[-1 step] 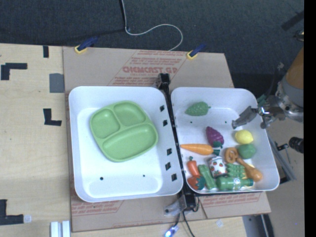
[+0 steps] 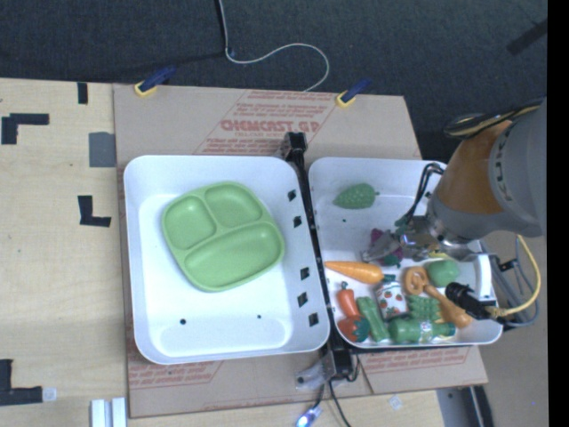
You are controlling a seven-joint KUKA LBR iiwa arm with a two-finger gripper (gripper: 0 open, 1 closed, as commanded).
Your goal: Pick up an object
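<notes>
The right bin [image 2: 338,172] holds a jumble of small toys: an orange carrot [image 2: 354,271], a green leafy piece [image 2: 356,197], a red piece [image 2: 348,304], several green pieces [image 2: 404,327] and an orange ring-shaped toy [image 2: 415,282]. My gripper [image 2: 394,244] reaches in from the right and hangs low over the middle of this bin, just above and right of the carrot. Its dark fingers blend with a small purple-grey toy beneath them, so no object shows clearly between them.
The left bin [image 2: 147,265] bears a green divided plate [image 2: 224,235]. Both bins rest on a cardboard sheet [image 2: 258,123]. A black clip divider [image 2: 294,145] joins the bins. The grey and orange arm [image 2: 484,185] covers the right bin's right side. A white cable [image 2: 267,56] lies behind.
</notes>
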